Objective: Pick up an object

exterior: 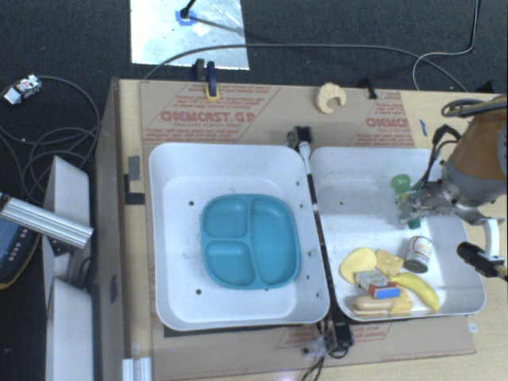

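My gripper (409, 211) hangs low over the right bin (349, 169), near its right side, with the arm's orange band above it. A small green object (400, 184) sits just up and left of the fingertips, touching or nearly touching them. Just below the gripper lies a small can (418, 252). In the bin's near corner is a pile of toy food: a yellow banana (418, 288), a yellow round piece (357, 263), a red and blue block (380, 286) and a tan roll (373, 305).
The left bin (171, 213) holds a blue divided plate (248, 240). A black clip (302, 139) sits where the two bins meet at the back. A tan croissant-shaped toy (331, 97) lies on the cardboard behind the bins.
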Tool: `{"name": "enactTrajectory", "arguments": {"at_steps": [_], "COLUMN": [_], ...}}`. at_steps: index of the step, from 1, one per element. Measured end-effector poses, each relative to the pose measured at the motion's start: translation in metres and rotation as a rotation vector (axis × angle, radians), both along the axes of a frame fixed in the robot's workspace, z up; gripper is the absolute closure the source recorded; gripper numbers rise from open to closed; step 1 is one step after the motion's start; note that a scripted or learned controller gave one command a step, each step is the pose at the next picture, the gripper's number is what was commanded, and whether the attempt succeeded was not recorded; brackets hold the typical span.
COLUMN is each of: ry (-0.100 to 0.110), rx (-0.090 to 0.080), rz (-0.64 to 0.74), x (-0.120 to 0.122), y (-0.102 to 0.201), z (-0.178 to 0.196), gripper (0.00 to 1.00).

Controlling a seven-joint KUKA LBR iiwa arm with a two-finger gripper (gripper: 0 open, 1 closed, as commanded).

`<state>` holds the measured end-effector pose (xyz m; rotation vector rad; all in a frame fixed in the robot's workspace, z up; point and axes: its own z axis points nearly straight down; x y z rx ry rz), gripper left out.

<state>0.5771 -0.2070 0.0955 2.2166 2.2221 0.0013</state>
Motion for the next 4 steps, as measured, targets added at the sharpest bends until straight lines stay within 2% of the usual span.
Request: {"name": "enactTrajectory", "arguments": {"at_steps": [1,2,3,4], "ry": [0.0,-0.002,-0.001,0.0], "rx": [0.0,0.001,0.002,0.001], "rz": [-0.002,0.002,0.003,0.003], "x": [-0.021,0.026,0.023,0.023], "y": [0.0,0.058,0.111,0.127], "z": [0.047,0.097,0.133,0.144], "gripper": [1.0,1.0,1.0,1.0]}}
